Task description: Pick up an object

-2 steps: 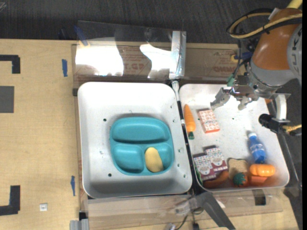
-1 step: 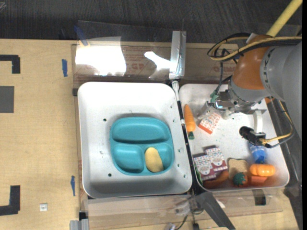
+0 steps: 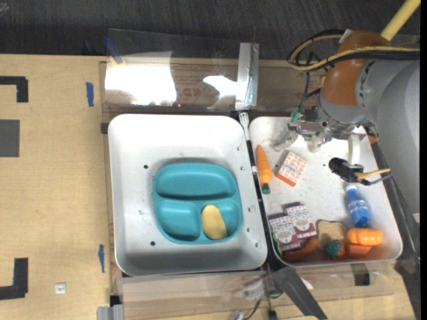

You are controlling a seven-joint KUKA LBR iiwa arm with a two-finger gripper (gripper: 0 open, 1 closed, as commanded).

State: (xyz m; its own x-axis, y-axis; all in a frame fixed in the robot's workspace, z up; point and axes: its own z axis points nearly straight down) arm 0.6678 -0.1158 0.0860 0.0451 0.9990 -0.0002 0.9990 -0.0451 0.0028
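Left bin (image 3: pixel 123 179): holds teal tray (image 3: pixel 197 202), yellow potato (image 3: pixel 213 222) in its front-right compartment.
Right bin (image 3: pixel 390 242): carrot (image 3: pixel 264 165) along left edge, small carton (image 3: pixel 292 168) mid-back, blue bottle (image 3: pixel 358 207) near right edge.
Gripper (image 3: pixel 308 131): over back of right bin, above carton; state of fingers — cannot tell.

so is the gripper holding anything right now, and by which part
Nothing shows between its fingers: the two-finger gripper hangs over the right white bin, above the small orange-and-white carton.
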